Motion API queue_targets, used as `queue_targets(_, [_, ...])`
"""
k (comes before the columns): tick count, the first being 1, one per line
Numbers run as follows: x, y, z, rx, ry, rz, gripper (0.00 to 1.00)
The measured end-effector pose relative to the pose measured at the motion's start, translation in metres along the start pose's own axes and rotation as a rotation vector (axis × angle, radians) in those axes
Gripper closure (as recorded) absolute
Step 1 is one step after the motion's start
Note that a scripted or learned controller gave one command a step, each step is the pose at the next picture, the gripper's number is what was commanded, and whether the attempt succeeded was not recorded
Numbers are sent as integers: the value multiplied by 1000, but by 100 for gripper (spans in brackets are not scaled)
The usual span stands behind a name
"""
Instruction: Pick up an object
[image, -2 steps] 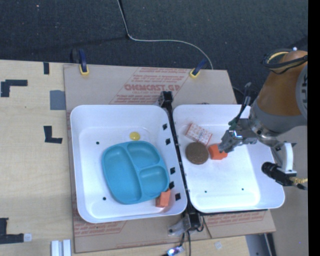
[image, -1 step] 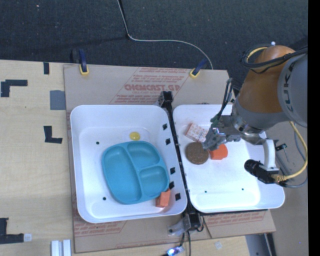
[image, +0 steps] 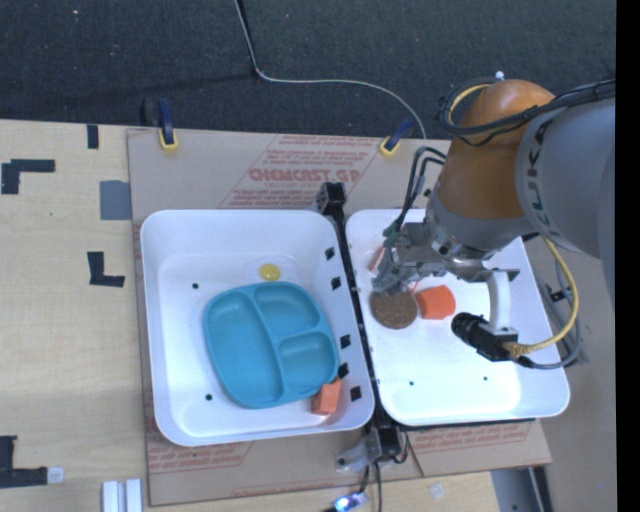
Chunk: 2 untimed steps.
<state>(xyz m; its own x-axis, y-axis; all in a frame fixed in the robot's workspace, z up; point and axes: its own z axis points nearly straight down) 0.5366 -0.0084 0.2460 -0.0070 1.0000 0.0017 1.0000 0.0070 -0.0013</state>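
Claw over one brown disc.

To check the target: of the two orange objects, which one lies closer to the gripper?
The orange block in the right bin, beside the brown disc under the gripper. The other orange piece lies in the left bin's near corner.

A robotics lab: clamped cardboard, taped floor marks, trailing cable

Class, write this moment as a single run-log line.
gripper: low in right bin, over brown disc | orange block: beside disc | blue tray: left bin | grasp: unconfirmed
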Motion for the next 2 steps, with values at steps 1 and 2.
queue_targets(1, [53, 10, -5, 0, 0, -1, 100])
queue_targets(2, [107, 23, 14, 2, -1, 0, 100])
